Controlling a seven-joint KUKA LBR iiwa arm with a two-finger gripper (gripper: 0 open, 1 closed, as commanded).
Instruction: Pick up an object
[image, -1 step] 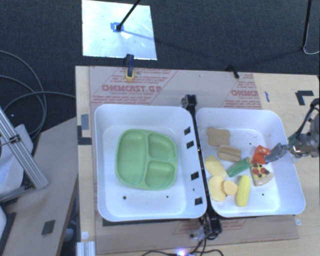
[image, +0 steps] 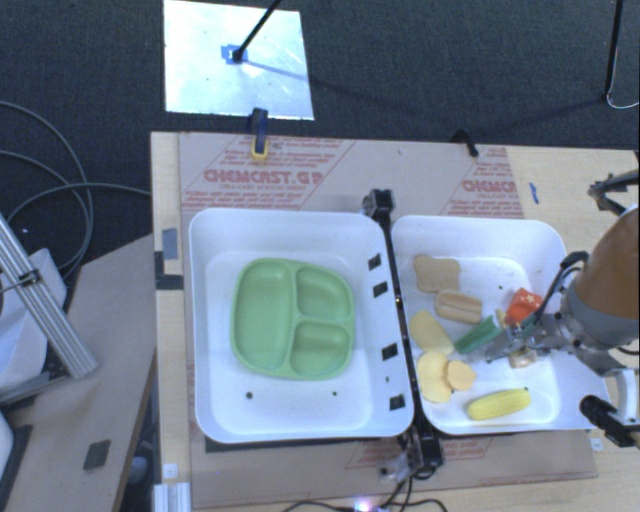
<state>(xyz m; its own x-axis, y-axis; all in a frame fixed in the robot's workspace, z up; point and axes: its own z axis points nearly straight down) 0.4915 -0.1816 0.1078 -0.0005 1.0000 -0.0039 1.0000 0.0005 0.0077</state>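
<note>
Two white bins sit side by side. The left bin (image: 215, 300) holds one green tray (image: 292, 318) with three sections. The right bin (image: 548, 250) holds toy food: one toast (image: 436, 272), one bun (image: 458, 306), three yellow slices (image: 436, 360), one corn (image: 498, 404), one green piece (image: 476, 335), one orange-red piece (image: 523, 303). The gripper (image: 518, 350) is low beside the green piece; I can't tell its grip.

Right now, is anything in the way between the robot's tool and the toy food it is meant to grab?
Nothing visible blocks it. The tool is already low in the right bin, right among the food: the green piece lies at its tip, an orange piece just behind, and the corn in front. They crowd it rather than bar it.
</note>
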